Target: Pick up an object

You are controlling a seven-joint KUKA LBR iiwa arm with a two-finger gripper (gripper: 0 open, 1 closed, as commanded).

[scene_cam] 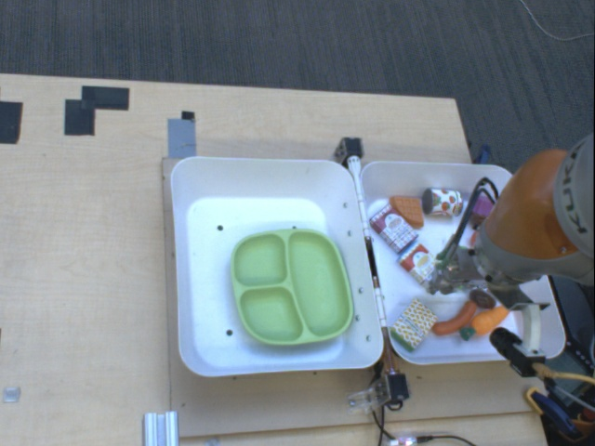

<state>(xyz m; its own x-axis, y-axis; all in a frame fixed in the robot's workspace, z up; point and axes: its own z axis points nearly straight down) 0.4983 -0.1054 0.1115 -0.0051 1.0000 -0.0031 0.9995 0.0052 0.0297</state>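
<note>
Two white bins side by side on the wooden bench. Left bin (200, 277) holds a green three-compartment plate (292, 287), lying flat, slightly right of centre. Right bin (437, 170) holds the loose objects: an orange-brown wedge (407, 210) near the far wall, a small can with a red band (443, 201) just beside it, a red-and-white carton (393, 229) toward the divider, a small white packet with red and green print (418, 264) below that, a checkered yellow-green packet (414, 323) at the near wall, and a red sausage-shaped piece (452, 322) touching an orange carrot-like piece (490, 319). Arm enters from the right, orange band over the right bin. Gripper (446, 282) sits low over the bin floor, between the white packet and the sausage piece; whether it is wide or narrow cannot be told here, nor is anything seen clamped in it.
</note>
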